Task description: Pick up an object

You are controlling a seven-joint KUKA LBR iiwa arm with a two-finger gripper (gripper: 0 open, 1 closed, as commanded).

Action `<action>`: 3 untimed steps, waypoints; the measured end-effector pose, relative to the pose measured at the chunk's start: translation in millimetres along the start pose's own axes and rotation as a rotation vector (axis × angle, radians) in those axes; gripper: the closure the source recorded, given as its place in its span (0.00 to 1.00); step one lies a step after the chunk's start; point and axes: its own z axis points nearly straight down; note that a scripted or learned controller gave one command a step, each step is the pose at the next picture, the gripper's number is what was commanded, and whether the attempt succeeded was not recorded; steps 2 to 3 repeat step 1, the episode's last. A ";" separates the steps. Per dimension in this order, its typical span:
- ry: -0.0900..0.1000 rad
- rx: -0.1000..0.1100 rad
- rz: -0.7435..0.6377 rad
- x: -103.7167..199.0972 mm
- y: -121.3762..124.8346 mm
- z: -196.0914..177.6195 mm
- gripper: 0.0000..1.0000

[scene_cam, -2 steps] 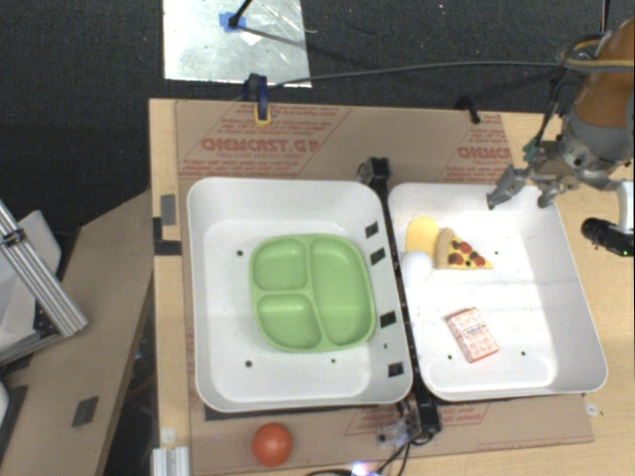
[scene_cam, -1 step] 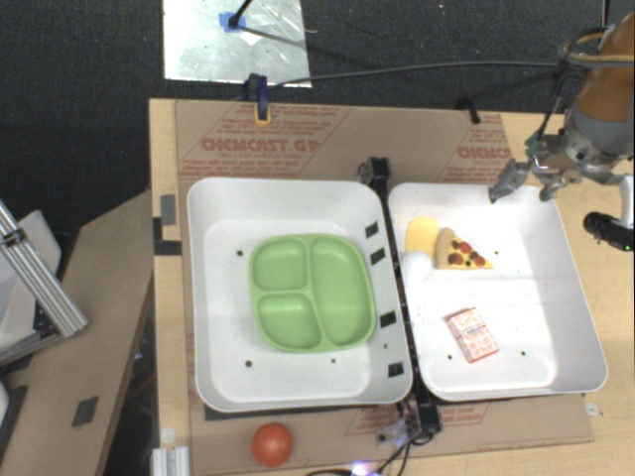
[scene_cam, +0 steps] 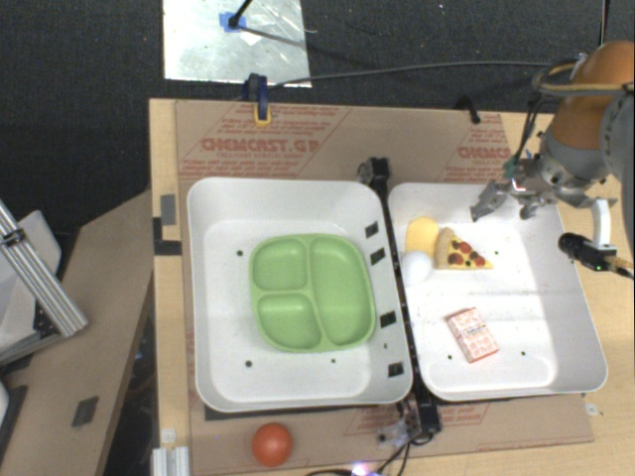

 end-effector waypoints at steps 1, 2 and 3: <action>0.000 0.000 -0.001 0.8 0.3 50.1 0.00; 0.000 0.000 -0.001 0.8 0.3 50.1 0.00; 0.000 0.000 -0.001 0.8 0.3 50.1 0.00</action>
